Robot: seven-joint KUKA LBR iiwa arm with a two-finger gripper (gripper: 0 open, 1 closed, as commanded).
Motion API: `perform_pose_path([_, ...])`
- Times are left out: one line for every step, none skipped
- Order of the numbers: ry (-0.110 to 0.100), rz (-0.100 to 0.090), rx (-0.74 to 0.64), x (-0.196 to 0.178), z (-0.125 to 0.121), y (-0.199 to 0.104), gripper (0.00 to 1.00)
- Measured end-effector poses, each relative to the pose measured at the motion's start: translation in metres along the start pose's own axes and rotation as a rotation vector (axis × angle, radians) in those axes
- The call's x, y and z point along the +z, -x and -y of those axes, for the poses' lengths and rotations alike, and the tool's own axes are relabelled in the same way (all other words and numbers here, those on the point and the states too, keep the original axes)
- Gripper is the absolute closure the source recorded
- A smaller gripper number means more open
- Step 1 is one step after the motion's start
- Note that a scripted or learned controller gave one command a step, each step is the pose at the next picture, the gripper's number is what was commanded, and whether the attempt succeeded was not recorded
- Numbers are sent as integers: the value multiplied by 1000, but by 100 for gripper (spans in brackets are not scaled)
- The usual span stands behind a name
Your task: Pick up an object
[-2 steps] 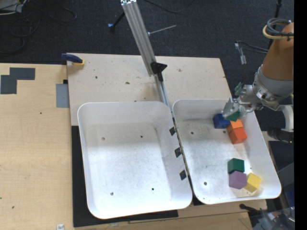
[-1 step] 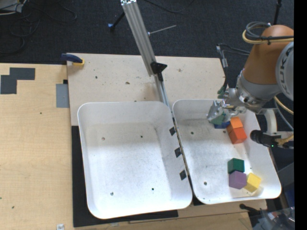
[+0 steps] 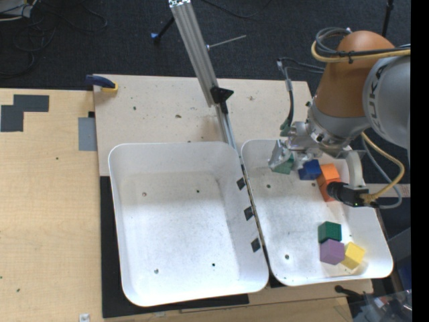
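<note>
My gripper point(image 3: 284, 158) is low over the far left part of the right bin point(image 3: 295, 274). A small green piece point(image 3: 284, 169) shows right at its tip, touching or just under it; I cannot see whether it is gripped. A blue block point(image 3: 309, 171) and an orange block point(image 3: 328, 177) lie just right of the gripper, close under the wrist. Nearer the front right of the same bin sit a dark green cube point(image 3: 329, 231), a purple cube point(image 3: 331, 252) and a yellow cube point(image 3: 354, 255), bunched together.
The left bin point(image 3: 134, 180) stands beside the right one, sharing a divider wall with black clips point(image 3: 248, 212). A slanted aluminium rail point(image 3: 198, 52) rises behind the bins. A black cable end point(image 3: 345, 194) hangs beside the orange block.
</note>
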State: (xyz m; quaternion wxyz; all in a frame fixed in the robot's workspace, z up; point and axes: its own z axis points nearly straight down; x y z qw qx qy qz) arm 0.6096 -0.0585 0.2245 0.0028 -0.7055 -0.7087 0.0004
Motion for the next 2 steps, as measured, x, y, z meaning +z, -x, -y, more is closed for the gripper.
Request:
perform_pose_path([-1, 0, 0, -9, 6, -55, 100])
perform_pose_path([-1, 2, 1, -10, 9, -104, 100])
